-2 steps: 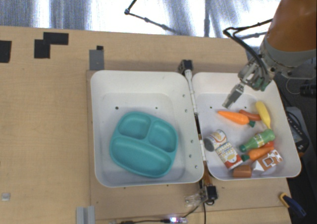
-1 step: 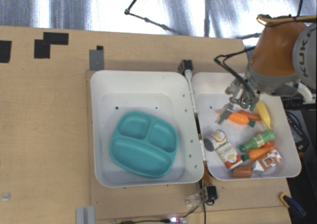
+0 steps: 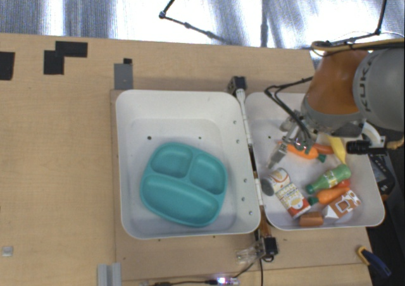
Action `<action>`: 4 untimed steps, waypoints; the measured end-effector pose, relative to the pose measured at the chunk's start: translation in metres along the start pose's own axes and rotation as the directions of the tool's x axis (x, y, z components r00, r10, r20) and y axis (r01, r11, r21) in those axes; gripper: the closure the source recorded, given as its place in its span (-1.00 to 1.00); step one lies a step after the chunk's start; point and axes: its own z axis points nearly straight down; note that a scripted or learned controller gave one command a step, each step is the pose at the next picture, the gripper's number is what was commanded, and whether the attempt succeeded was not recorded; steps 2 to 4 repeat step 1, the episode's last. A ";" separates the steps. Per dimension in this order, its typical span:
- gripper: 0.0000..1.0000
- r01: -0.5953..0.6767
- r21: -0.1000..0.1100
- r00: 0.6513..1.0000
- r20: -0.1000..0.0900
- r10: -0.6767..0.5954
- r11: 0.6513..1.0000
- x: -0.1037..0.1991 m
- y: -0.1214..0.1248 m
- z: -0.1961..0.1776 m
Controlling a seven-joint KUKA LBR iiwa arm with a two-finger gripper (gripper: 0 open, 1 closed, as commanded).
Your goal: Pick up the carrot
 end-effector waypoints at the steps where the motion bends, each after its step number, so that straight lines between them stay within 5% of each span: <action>1: -1.00 -0.001 0.000 1.000 0.000 0.001 1.000 0.000 0.000 0.000; 4: -1.00 -0.001 0.000 1.000 0.000 0.001 1.000 0.000 0.000 0.000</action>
